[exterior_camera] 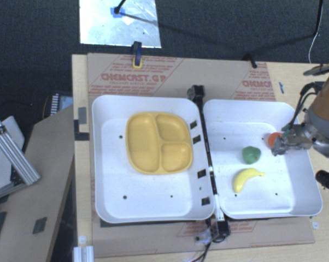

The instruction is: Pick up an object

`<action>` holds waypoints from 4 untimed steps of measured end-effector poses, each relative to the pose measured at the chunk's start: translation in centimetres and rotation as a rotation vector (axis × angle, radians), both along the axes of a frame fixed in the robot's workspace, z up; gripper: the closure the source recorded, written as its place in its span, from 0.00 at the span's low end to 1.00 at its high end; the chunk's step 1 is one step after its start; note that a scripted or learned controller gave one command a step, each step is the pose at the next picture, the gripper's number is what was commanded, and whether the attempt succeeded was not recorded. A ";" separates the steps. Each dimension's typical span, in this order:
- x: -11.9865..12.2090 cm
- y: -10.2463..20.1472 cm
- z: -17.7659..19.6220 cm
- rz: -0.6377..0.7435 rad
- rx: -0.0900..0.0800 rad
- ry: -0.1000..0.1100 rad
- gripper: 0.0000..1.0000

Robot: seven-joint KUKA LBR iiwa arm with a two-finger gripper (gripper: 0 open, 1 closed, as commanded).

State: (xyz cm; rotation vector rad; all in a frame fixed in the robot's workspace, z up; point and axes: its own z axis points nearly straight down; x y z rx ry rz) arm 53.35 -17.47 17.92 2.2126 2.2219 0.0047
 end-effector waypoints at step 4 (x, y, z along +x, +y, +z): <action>3.4 15.9 3.3 0.005 0.003 0.004 1.00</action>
